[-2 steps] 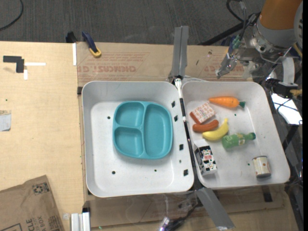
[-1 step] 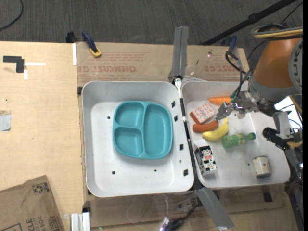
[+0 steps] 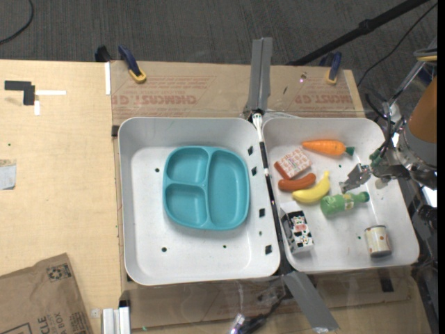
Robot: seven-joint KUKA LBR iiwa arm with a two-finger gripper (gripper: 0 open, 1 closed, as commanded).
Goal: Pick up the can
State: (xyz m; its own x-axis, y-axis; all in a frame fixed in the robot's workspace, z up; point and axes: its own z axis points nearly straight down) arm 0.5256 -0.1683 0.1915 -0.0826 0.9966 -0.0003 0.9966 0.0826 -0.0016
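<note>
The can (image 3: 377,241) is a small pale cylinder with a dark band, in the front right corner of the right bin (image 3: 400,256). My gripper (image 3: 354,177) hovers over the middle right of that bin, just above the green bottle (image 3: 342,202) and well behind the can. It is open, with nothing between its fingers. The grey arm with its orange band (image 3: 424,117) reaches in from the right edge.
The right bin also holds a carrot (image 3: 324,147), a red-and-white packet (image 3: 293,163), a sausage (image 3: 296,182), a banana (image 3: 311,191) and a cow-print carton (image 3: 297,231). A teal divided plate (image 3: 207,187) lies in the left bin (image 3: 139,207). Clamps (image 3: 133,66) hold the cardboard behind.
</note>
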